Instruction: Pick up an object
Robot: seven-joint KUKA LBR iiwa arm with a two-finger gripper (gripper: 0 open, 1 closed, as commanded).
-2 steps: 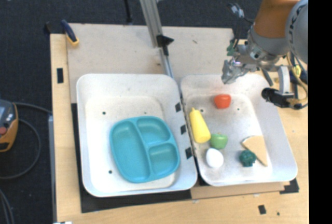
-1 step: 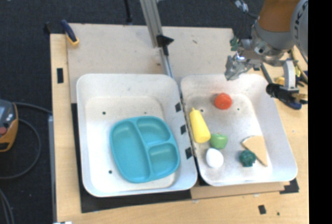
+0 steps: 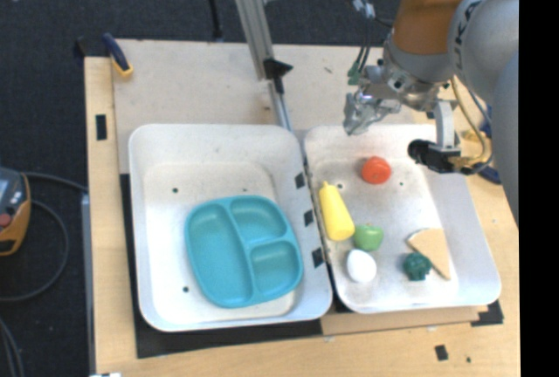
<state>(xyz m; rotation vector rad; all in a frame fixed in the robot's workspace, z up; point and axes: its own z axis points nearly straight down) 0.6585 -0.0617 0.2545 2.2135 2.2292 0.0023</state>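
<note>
In the right bin (image 3: 458, 218) lie a red tomato-like ball (image 3: 376, 170), a yellow banana-like piece (image 3: 334, 211), a green piece (image 3: 369, 236), a white egg (image 3: 361, 265), a dark green broccoli-like piece (image 3: 417, 266) and a tan wedge (image 3: 431, 250). My gripper (image 3: 357, 119) hangs over the far left corner of that bin, above and left of the red ball, with nothing visible between its fingers.
The left bin (image 3: 157, 157) holds a teal divided plate (image 3: 244, 250). A grey metal post (image 3: 253, 17) rises behind the bins, and a black clamp (image 3: 278, 70) sits at its foot. A black part (image 3: 432, 154) juts over the right bin's far edge.
</note>
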